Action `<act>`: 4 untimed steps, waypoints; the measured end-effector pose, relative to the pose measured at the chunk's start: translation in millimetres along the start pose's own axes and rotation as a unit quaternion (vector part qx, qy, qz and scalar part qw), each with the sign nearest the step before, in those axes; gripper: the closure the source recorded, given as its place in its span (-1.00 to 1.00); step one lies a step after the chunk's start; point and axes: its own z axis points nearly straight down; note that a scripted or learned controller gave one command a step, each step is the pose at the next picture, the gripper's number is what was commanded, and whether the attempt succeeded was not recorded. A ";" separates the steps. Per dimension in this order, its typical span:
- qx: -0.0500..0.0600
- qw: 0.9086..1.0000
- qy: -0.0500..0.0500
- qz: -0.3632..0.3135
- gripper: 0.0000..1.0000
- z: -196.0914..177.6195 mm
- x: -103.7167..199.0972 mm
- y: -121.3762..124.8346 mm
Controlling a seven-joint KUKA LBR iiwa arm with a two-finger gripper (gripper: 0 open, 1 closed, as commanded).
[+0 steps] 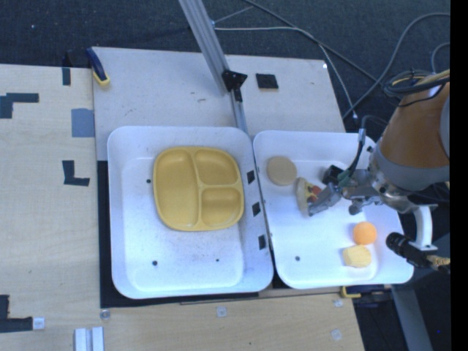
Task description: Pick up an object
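In the right bin (322, 265) lie a tan round disc (281, 170), an orange ball (364, 233) and a pale yellow lump (357, 256). My gripper (316, 202) reaches in from the right and sits low over the middle of that bin. Its fingers are at a small beige and red object (306, 191) just below and to the right of the disc. How the fingers stand around that object is hard to make out. The ball and the lump lie apart from the gripper, toward the front right.
The left bin (131, 262) holds a yellow divided plate (198, 187). A metal pole (208, 39) slants down to the gap between the bins. Cables run across the dark floor at the back. The arm's orange band (413, 134) hangs over the right bin's far right side.
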 end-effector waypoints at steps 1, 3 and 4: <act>0.002 1.000 0.000 0.000 -1.00 47.4 3.6 6.4; -0.001 1.000 -0.001 0.001 -1.00 125.0 -5.0 3.9; -0.003 1.000 -0.001 0.000 1.00 113.1 -4.3 5.1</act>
